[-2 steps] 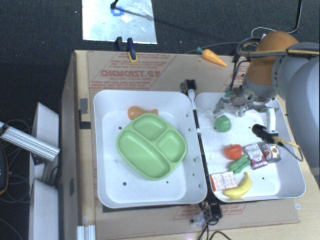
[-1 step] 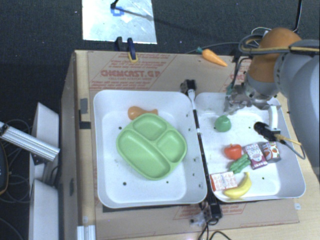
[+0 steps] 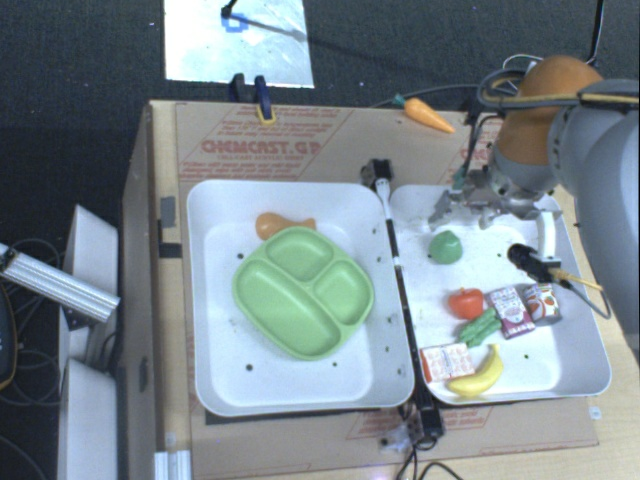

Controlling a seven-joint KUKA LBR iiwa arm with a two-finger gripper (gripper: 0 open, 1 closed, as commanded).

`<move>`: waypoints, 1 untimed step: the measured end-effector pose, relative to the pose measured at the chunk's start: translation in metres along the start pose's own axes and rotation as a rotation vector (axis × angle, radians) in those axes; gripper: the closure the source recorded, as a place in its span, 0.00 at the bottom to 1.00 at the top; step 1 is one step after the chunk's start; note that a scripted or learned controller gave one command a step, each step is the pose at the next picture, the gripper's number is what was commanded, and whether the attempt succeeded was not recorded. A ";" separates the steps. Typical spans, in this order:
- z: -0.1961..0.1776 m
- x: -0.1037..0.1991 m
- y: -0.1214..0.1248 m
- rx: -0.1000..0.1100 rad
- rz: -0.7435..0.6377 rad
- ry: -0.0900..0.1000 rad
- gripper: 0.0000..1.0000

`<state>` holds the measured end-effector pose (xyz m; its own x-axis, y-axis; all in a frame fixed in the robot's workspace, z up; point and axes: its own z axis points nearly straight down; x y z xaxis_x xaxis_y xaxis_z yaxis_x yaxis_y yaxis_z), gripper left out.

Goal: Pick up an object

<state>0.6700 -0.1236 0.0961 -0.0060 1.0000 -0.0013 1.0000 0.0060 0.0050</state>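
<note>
Table [image 3: 300, 143]: brown board top, red lettering along the far part. Two white bins lie on it side by side, touching along the middle: left bin [image 3: 225, 268], right bin [image 3: 580, 358]. Directly on the board beyond the bins: an orange carrot [image 3: 428, 115] near the far right edge, and a blue and yellow clamp [image 3: 262, 98] at the far edge, left of centre. A black clip [image 3: 378, 173] sits at the far end of the bins' seam.
</note>
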 end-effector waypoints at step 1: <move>0.011 0.000 -0.001 0.003 0.002 0.001 0.00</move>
<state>0.6691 -0.1241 0.0851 -0.0041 1.0000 -0.0007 1.0000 0.0041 0.0018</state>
